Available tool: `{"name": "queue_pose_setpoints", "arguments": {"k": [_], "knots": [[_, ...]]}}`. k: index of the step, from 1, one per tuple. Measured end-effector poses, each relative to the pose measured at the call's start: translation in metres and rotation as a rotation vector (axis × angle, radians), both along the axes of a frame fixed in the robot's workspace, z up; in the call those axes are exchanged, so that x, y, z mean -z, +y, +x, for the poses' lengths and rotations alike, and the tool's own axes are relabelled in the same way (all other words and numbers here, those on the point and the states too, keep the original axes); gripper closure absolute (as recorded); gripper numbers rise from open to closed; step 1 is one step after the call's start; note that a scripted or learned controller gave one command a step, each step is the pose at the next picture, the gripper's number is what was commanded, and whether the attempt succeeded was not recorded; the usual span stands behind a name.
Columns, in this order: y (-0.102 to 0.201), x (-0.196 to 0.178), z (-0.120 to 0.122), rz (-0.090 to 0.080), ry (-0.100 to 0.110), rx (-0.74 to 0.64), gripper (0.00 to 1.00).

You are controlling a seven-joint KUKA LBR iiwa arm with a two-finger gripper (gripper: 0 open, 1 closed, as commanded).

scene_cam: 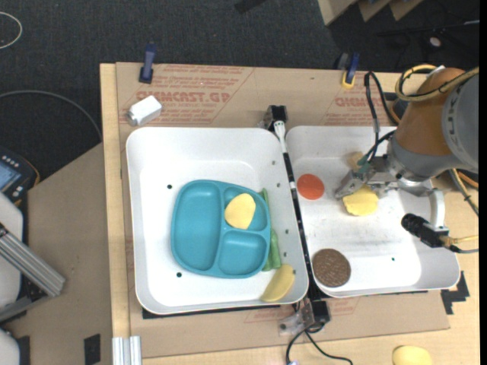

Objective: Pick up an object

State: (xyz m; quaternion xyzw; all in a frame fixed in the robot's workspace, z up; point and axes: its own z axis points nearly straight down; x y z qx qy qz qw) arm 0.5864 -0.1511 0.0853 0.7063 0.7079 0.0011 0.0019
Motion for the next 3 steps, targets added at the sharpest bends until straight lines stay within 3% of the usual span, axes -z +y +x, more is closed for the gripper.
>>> {"name": "queue_pose_setpoints", "arguments": {"k": [1,2,3], "knots": [[-0.001,-0.010,-0.001,-0.001,0.000,0.002,1.00],[0.095,-0.105,-0.070,0.006,0.003,-0.006,1.00],[0.203,-0.212,-0.082,0.007,-0.008,-0.013,1.00]]}}
